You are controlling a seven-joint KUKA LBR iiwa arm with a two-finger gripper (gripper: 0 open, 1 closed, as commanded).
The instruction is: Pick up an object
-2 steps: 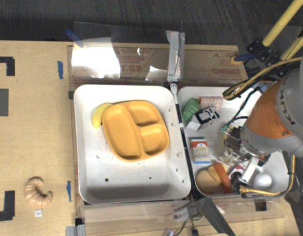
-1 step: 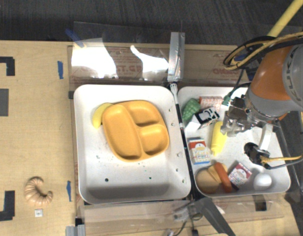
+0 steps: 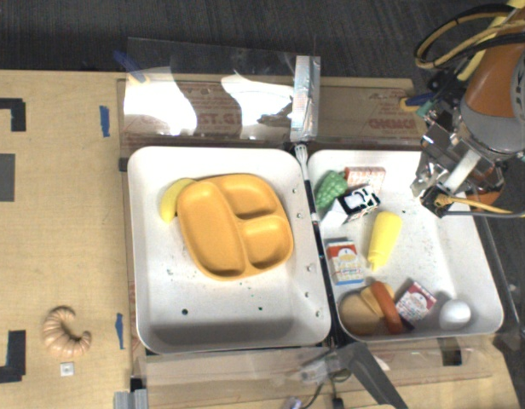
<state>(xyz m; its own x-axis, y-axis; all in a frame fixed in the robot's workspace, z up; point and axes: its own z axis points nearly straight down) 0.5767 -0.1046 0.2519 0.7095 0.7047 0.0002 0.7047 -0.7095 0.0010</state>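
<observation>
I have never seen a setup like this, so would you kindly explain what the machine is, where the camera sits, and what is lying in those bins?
This is a single view from a fixed camera above the bench, looking down at a slant. The machine at the right is a robot arm, grey with an orange band, ending in a gripper that hovers over the right bin's upper corner; nothing shows between its fingers. Its job is to pick up an object. The left bin holds an orange divided tray with a banana peeking from under it. The right bin holds toy food: a yellow bottle, a green item, a hot dog, small packets and a white ball. A croissant lies outside on the cardboard.
</observation>
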